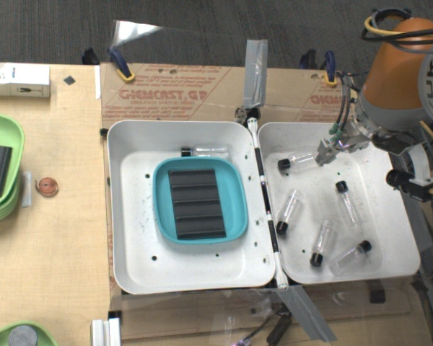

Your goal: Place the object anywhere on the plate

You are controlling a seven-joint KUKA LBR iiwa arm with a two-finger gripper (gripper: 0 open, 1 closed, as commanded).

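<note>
Reading across the brown cardboard sheet (202, 91) behind the bins, red print spells what looks like "CHEMCAST", partly repeated on the right piece; the smaller lines under it are too fine to make out. On the tabletop (50, 265), near its far left edge, lies a white carton (16, 81) with a dark mark, not legible. From the right, the grey arm with its orange band (400, 63) leans in over the far right corner of the right bin (390, 265), wrist tilted down and toward the left, and the end effector (330, 150) sits low, just beside a clear vial with a black cap (294, 163) near the bin's far left corner; whether its tips are apart or together I cannot tell, and nothing shows clamped between them. Four more capped vials lie scattered on that bin's floor: one (345, 200) near the middle, one (289, 211) by the left wall, one (321, 242) toward the near edge, and one (352, 256) close to the near right corner. In the left bin (130, 258) a teal plate (234, 193) sits in the centre carrying a dark ribbed block (196, 203); another vial (202, 151) lies just beyond the plate's far edge, on the bin floor, not on the plate. At the tabletop's left edge a green tray (7, 135) holds a dark block, with a small copper-coloured disc (47, 187) just beside it. Blue clamps (120, 65) pin the cardboard at the back, and dark grey carpet (202, 13) lies beyond.
</note>
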